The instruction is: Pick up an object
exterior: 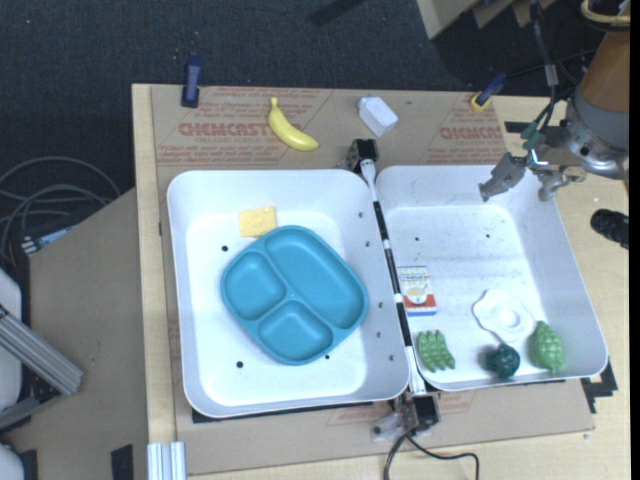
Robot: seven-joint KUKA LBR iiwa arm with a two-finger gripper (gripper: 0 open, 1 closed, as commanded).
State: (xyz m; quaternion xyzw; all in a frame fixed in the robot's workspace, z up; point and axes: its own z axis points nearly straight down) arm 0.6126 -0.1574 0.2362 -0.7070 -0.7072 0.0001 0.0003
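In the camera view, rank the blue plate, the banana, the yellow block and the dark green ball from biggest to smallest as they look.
1. Blue plate, by far the largest.
2. Banana.
3. Yellow block and dark green ball look about alike, and the ball lies nearer the camera, so I won't rank them.

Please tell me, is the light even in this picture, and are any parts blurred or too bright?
In the camera view the light is soft and fairly even; the two white plastic bins look bright but keep detail, the blue three-part plastic tray throws only a faint shadow, and the grey two-finger gripper near the right edge looks slightly blurred.
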